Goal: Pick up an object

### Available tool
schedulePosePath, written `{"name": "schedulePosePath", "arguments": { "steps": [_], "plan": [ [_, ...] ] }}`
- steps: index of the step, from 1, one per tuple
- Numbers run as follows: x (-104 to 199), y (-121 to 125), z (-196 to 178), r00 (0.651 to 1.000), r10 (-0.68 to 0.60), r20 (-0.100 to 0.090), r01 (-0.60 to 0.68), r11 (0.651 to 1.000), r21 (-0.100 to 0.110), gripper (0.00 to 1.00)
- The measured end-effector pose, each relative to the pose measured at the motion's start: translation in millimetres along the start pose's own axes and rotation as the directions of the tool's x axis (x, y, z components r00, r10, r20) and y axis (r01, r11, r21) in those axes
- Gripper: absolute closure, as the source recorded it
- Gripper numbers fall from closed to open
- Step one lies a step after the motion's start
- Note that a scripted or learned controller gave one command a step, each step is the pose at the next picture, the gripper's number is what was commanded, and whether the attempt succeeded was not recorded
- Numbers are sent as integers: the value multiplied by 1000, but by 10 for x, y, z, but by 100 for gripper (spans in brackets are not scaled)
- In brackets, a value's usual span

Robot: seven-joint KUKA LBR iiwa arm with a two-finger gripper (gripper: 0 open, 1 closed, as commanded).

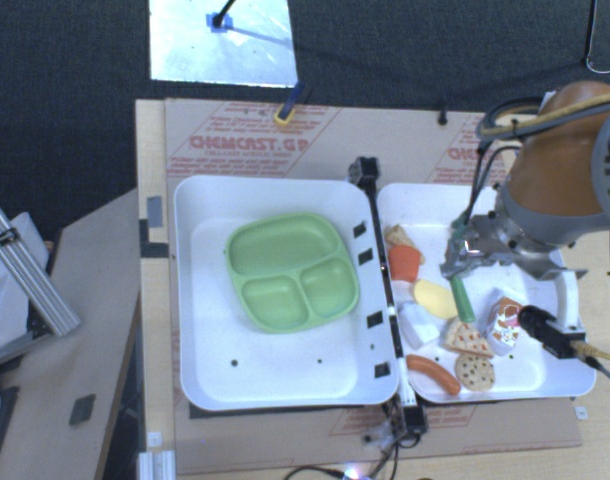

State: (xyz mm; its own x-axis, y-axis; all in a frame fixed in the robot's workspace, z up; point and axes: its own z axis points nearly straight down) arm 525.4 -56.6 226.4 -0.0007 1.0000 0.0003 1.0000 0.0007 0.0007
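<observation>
The right bin (545, 383) holds several toy foods. An orange-red piece (406, 262) and a beige piece (397, 236) lie at its left side. A yellow lemon (435, 299) sits near the middle, with a green stick-shaped piece (462, 299) just to its right. Toward the front are a pizza slice (467, 339), a round cookie (474, 372), a red sausage (433, 374) and a small white and red carton (505, 325). My gripper (463, 258) hangs low over the bin's middle, directly above the top end of the green piece. The wrist hides where they meet.
The left bin (200, 368) carries a green divided plate (290, 271). A black clip rail (377, 268) runs between the bins. The arm's bulky grey and orange body (565, 178) covers the right bin's back right. A black part (547, 332) juts out over the bin's right side.
</observation>
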Motion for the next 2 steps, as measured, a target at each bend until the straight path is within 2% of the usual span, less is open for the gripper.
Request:
{"name": "schedulePosePath", "arguments": {
  "steps": [2],
  "plan": [
    [11,57,113,1000,-2,0,2,1000,-1,100]
  ]
}}
